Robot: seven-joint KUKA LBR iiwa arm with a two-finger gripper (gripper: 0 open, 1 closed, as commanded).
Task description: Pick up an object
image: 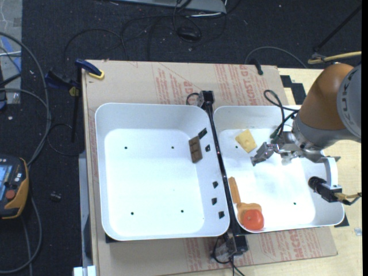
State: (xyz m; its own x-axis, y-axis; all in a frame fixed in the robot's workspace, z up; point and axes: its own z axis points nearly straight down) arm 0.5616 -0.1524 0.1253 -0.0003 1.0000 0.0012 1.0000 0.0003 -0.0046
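Over the right bin [322, 214], your tool [261, 154] hovers beside the yellow block [246, 140], lined up for it; grip state unclear, nothing visibly held.

A yellow block [246, 140] lies tilted near the back of the right bin [328, 211]. A red ball [252, 218] sits at that bin's front left corner, touching an orange stick [234, 191]. A brown bar [195, 150] lies by the left bin's [115, 119] right wall.

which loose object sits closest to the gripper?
The yellow block in the right bin, just left of the gripper. The red ball lies at the front edge; the brown piece is in the left bin.
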